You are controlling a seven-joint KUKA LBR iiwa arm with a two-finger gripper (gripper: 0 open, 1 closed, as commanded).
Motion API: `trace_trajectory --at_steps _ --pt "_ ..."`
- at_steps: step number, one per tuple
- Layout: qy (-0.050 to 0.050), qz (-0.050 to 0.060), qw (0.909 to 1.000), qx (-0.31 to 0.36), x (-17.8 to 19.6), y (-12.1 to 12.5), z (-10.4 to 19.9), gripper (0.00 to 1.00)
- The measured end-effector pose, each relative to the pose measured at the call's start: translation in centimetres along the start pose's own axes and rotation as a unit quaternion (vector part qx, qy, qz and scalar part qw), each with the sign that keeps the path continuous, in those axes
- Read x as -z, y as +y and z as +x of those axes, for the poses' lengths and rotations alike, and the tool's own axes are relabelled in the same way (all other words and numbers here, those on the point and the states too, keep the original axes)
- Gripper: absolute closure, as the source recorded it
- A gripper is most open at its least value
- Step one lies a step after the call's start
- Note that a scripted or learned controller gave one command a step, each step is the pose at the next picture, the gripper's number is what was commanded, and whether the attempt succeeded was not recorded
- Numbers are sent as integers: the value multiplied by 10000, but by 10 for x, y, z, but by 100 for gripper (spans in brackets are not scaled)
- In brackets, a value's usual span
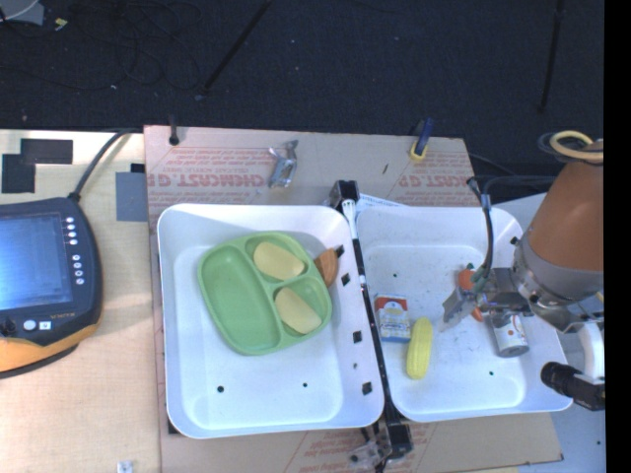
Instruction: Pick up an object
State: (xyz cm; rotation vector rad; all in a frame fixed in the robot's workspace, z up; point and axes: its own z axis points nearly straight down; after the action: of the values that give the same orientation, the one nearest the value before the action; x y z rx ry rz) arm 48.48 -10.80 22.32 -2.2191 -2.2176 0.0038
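My gripper [465, 302] hangs low over the right half of the right bin [463, 410], reaching in from the right under the orange-banded wrist. A small silver can [510, 338] with a red label lies just right of it. To the left of the gripper, a yellow corn cob [419, 348] lies on the bin floor. A small red, white and blue box [392, 318] lies beside the corn cob, close to the divider. Nothing is visibly held.
The left bin [256, 402] holds a green divided plate [232, 304] with two yellow pieces [279, 259] in its compartments. An orange piece [328, 264] lies at the plate's right edge. A handheld control tablet [39, 274] sits on the bench far left.
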Motion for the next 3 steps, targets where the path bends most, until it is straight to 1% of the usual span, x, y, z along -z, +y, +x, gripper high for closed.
trace_trajectory --at_steps 1,2,3 --pt "14 47 10000 8 -124 -9 14 0" --pt "8 -11 10000 8 -133 36 6 0" --pt "26 -24 10000 -24 -122 36 7 100"
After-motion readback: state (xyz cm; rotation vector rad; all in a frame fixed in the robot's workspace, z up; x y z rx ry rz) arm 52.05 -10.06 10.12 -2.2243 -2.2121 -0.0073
